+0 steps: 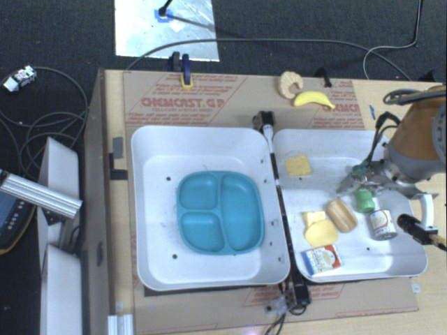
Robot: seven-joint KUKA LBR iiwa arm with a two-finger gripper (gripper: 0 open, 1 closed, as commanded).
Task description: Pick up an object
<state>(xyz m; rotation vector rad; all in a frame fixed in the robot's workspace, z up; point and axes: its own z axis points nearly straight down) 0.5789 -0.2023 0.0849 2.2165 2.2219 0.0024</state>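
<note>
- The bench (pixel 209 100) fills the middle of the frame and bears two white bins side by side; a banana (pixel 312 100) lies on it above the right bin, well apart from the work.
- The left bin (pixel 157 152) holds a blue tray (pixel 218 211) with compartments, nothing in them that I can see.
- The right bin (pixel 401 260) holds all the likely targets, clustered at centre right of the frame.
- The arm (pixel 419 135) comes in from the right edge, its orange band over the bin's upper right.
- The gripper (pixel 360 180) hangs just above a green bottle (pixel 364 200); its fingers look spread, with nothing between them that I can make out.
- The bottle seems the object aimed at. A good grasp would centre on its body and close across the narrow side.
- A bread roll (pixel 341 215) lies just left of the bottle and a small can (pixel 381 224) just right; a finger could nudge either, so a straight descent looks safest.
- A yellow lemon-like piece (pixel 320 233), a carton (pixel 322 259) below it and a yellow block (pixel 298 165) higher up are apart from the bottle.
</note>
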